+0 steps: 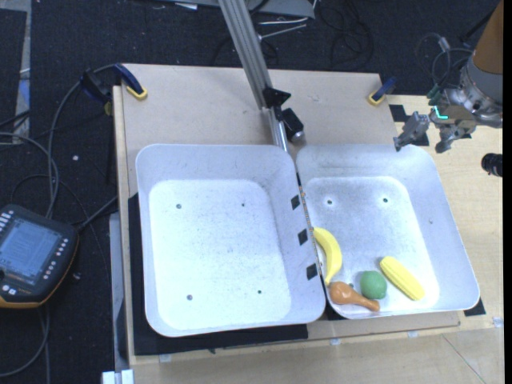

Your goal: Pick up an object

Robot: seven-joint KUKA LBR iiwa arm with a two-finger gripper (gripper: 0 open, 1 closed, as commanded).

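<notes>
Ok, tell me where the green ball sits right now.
The green ball lies in the right bin near its front edge, between the orange drumstick-shaped toy and the yellow corn-like piece.

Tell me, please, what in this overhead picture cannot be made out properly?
- Arm: cut off by the right edge of the camera view above the wrist.
- Gripper: small and blurred.
- Orange object: its left end meets the right bin's rim; too small to identify.
</notes>
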